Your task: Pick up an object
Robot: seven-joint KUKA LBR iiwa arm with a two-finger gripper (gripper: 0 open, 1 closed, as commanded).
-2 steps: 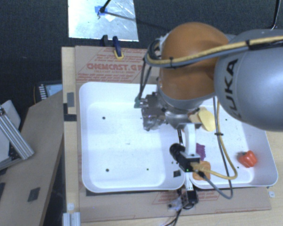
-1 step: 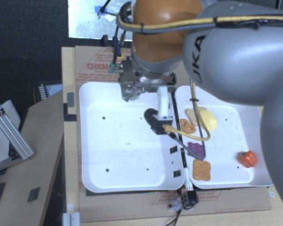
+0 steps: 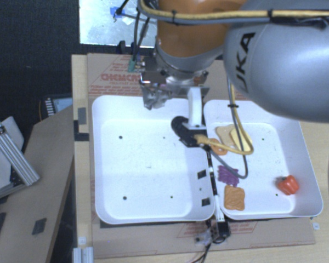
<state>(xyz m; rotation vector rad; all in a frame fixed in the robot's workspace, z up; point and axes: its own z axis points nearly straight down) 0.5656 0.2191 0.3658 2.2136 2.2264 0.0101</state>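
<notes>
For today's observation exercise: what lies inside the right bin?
The right bin holds a purple piece, an orange waffle-like piece, a red-orange toy and a pale yellow slab. The arm covers its far corner; anything there is hidden.

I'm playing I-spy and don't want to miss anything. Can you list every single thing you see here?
left shallow white plastic bin: 1, white, on the bench
right shallow white plastic bin: 1, white, beside the left one
brown cardboard sheet: 1, brown with red lettering, under both bins
pale yellow flat piece: 1, yellow, right bin, back left
small purple toy: 1, purple, right bin, near its left wall
orange-brown square piece: 1, orange-brown, right bin, front left corner
red-orange rounded toy: 1, red-orange, right bin, front right
grey robot arm with orange band: 1, grey and orange, over the bins' back edge
</notes>
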